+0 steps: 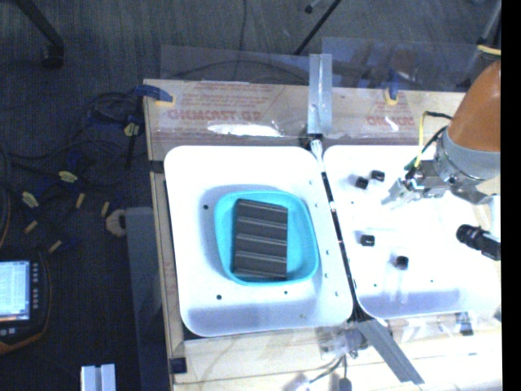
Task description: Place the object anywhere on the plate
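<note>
A dark grey ribbed block (261, 239) lies flat on the blue plate (307, 247) in the middle of the left bin (187, 300). My gripper (400, 191) hangs over the upper right part of the right bin (423, 300), well to the right of the plate. Nothing shows at its tip.
Several small black pieces lie scattered in the right bin, one pair (369, 178) just left of the gripper and two more (367, 239) (400, 261) nearer the front. A cardboard wall (236, 112) stands behind both bins. Cables lie on the floor to the left.
</note>
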